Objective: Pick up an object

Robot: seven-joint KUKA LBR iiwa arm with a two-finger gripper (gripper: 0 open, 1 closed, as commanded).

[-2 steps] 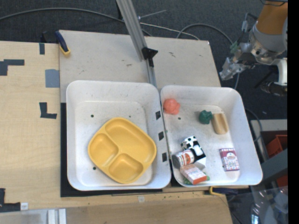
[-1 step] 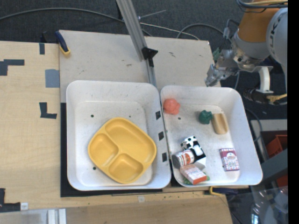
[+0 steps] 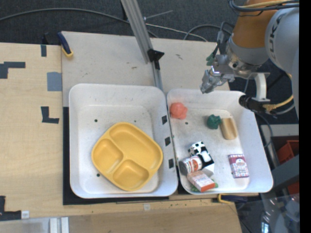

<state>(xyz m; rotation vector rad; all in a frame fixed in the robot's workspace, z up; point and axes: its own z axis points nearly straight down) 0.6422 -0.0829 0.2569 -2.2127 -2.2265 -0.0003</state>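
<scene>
The grey arm with its orange band (image 3: 257, 8) reached in from the right, and its claw (image 3: 210, 84) hung above the far rim of the right bin (image 3: 260, 144), touching none of the objects; whether its tips were apart or together could not be told from this slant. The right bin held every loose item. A reddish-orange ball (image 3: 178, 110) lay near the bin's far left corner. A small dark green object (image 3: 213, 121) sat just beside a tan cylindrical block (image 3: 228, 128), both toward the bin's middle right. Nearer the front, a black-and-white toy (image 3: 199, 152) stood next to a small can with a red label (image 3: 192, 165), and a red and white box (image 3: 201, 182) lay just in front of the can. A red packet (image 3: 238, 166) lay flat, apart from that group, toward the right wall. The left bin (image 3: 80, 130) carried a yellow divided tray (image 3: 127, 155) with three compartments, set at a slant. Both bins rested side by side on the tabletop (image 3: 29, 140), which bore strips of dark tape. A grey metal post (image 3: 138, 25) crossed the far side, ending between the two bins.
</scene>
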